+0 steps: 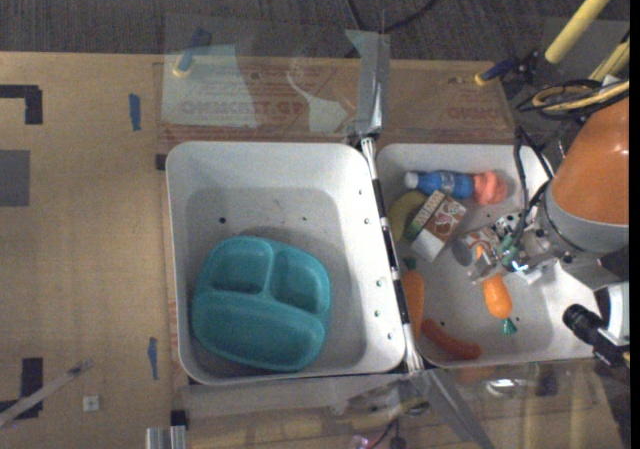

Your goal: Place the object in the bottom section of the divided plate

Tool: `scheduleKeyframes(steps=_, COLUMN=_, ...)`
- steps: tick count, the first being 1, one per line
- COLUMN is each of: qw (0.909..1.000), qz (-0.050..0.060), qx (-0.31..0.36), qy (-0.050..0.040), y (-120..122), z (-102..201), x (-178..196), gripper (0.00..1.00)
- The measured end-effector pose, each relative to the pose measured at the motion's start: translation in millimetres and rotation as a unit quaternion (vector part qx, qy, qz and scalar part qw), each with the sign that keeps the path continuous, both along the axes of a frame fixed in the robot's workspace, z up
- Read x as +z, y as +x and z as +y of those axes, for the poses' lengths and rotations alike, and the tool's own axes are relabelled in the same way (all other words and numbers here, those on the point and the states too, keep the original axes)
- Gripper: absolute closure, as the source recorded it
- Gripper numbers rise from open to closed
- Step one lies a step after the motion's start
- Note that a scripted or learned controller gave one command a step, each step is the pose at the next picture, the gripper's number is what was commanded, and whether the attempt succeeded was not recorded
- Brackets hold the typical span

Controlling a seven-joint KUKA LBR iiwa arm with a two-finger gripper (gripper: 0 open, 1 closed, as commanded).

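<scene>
The teal divided plate (262, 303) lies in the left bin (200, 187), toward its front, with two small sections at the back and one large section at the front. My gripper (508, 255) is low in the right bin (560, 332), among the toys. An orange carrot (497, 298) lies just below it, and a brown and red carton (438, 220) lies to its left. Nothing can be seen held.
The right bin also holds a blue bottle (443, 182), a salmon-pink toy (490, 187), a yellow piece (405, 212), a red sausage (450, 340) and an orange piece (413, 294) by the left wall. The wall between the bins (385, 257) separates gripper and plate.
</scene>
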State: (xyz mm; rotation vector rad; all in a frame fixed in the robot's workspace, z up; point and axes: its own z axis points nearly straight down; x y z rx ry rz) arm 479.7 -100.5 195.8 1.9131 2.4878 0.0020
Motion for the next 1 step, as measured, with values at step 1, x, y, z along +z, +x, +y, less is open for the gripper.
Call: scheduleKeyframes(steps=1, qw=0.9993, qz=0.000, qx=0.037, qy=-0.0003, y=5.5, z=-6.4, x=34.9, gripper=1.00)
